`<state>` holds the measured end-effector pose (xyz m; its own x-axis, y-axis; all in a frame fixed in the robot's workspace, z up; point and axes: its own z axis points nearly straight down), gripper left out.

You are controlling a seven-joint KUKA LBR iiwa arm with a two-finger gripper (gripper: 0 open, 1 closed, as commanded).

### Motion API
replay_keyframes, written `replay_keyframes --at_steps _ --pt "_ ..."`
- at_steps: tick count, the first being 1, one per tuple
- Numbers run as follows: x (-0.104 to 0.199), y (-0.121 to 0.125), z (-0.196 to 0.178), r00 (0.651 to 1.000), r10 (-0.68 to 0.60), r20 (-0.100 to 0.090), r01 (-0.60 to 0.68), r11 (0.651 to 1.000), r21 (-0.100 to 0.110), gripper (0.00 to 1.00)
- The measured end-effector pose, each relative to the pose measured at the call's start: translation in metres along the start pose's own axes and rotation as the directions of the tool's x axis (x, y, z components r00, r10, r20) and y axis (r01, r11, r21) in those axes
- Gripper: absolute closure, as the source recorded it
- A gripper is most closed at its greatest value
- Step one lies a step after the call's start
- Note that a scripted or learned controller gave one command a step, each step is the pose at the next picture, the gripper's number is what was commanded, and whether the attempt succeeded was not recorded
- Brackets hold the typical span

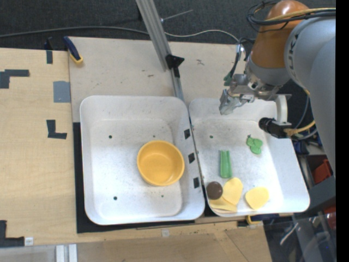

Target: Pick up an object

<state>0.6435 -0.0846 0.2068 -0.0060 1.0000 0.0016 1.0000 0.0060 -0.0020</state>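
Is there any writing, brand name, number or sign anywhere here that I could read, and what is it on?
None can be read.
The round yellow plastic bowl, the two shallow white bins and the grey arm with its orange band bear no visible lettering.
The grey and black tape pieces on the wooden bench are plain marks, not text.

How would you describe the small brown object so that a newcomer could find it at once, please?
Start at the right white bin, the one without the yellow bowl. Follow its near edge to the corner beside the divider between the bins, where pale yellow pieces lie. The brown ball sits against them on their left; it is the only dark, round item there.
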Motion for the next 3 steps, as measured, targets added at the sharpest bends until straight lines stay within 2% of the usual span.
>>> replay_keyframes --at_steps 1,3 --pt "0.046 0.005 0.003 1.0 0.0 0.0 0.0 1.0 0.0 1.0" --pt "0.145 0.008 -0.019 1.0 0.0 0.0 0.0 1.0 -0.001 1.0"
